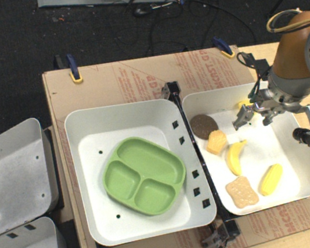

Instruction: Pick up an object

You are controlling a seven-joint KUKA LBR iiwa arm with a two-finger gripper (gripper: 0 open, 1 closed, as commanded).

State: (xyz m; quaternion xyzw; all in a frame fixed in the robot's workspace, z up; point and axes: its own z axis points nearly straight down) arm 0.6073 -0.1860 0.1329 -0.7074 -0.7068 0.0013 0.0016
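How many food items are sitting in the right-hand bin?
5: a brown patty by the divider, an orange chunk below it, a banana mid-bin, a cracker and a yellow piece at the near edge. The arm may hide more.

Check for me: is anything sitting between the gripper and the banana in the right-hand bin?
Nothing visible does. The gripper hangs over the upper part of the right bin, and the banana lies below and left of it with bare white floor between them. The yellow block and the brown disc sit off to the left.
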